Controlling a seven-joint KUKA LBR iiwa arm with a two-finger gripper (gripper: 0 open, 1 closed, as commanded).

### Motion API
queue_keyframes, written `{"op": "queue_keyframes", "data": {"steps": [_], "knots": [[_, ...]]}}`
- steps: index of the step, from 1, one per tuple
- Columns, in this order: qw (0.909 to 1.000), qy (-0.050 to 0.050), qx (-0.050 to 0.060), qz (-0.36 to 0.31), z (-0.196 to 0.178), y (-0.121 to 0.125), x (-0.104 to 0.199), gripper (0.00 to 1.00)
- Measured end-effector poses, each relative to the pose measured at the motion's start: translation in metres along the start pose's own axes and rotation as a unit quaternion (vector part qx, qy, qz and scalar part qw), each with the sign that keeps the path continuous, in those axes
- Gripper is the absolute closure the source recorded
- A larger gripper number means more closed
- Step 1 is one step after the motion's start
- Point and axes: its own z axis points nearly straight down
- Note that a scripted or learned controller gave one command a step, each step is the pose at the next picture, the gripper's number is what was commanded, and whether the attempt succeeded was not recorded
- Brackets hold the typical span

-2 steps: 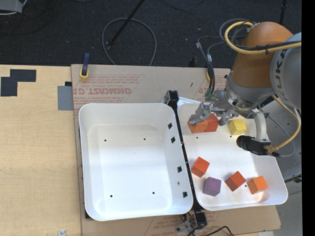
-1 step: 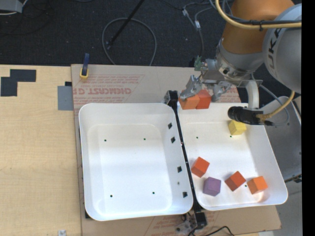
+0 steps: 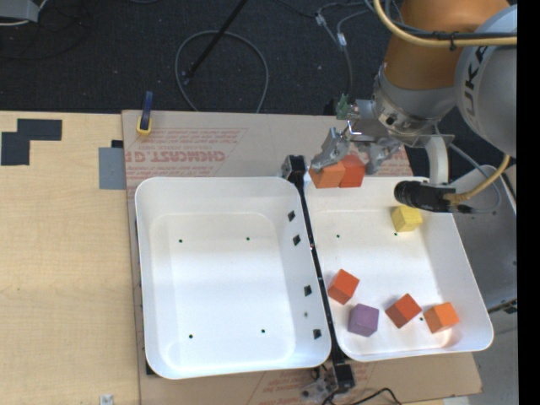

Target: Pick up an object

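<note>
You have an orange block [image 3: 337, 174] between the fingers of the gripper [image 3: 348, 160], closed on it, lifted above the far edge of the right bin [image 3: 468, 294]. Pick looks done, approx.; hold unconfirmed. Other blocks lie in that bin.

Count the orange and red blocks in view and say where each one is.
4. One orange block sits between the fingers of the gripper, above the right bin. Three lie in that bin: one near the divider, two near the front. Others may be hidden.
</note>
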Motion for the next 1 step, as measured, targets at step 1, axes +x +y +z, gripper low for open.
{"op": "queue_keyframes", "data": {"steps": [1], "knots": [[1.0000, 0.000, 0.002, 0.000, 0.0798, 0.0385, 0.0166, 1.00]]}}
